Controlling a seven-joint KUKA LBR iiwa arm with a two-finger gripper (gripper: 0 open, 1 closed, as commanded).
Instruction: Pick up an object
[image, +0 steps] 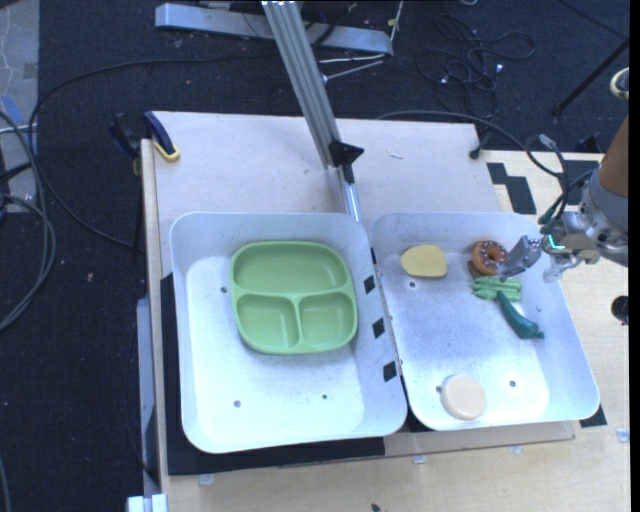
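**Operator:** Table (250, 160) first, since it's the biggest thing I've got: pale top, carrying two shallow white bins side by side, with a slanted metal pole (310, 85) crossing above its far edge.

**Colleague:** What's in the bins?

**Operator:** I see the left bin (200, 400) holding a green divided plate (295, 297), three compartments, lying flat toward the far half. The right bin (560, 390) has four smaller pieces.

**Colleague:** And the arm?

**Operator:** Arm (612, 190) reaches in from the right, over the far right rim of the right bin. Its tool (522, 256) sits low at the far right corner, just beside the doughnut. I can't tell from here whether the tool is apart or together, and I see nothing between its tips.

**Colleague:** The objects, then?

**Operator:** A green and teal vegetable-like toy (508, 303) lies just below the tool, running toward the bin's right side. A yellow piece (424, 262) rests near the far left of that bin. A round cream piece (464, 397) sits well apart from the others, at the near edge. Smallest is a brown doughnut (487, 257), between the yellow piece and the tool, resting on the bin floor.
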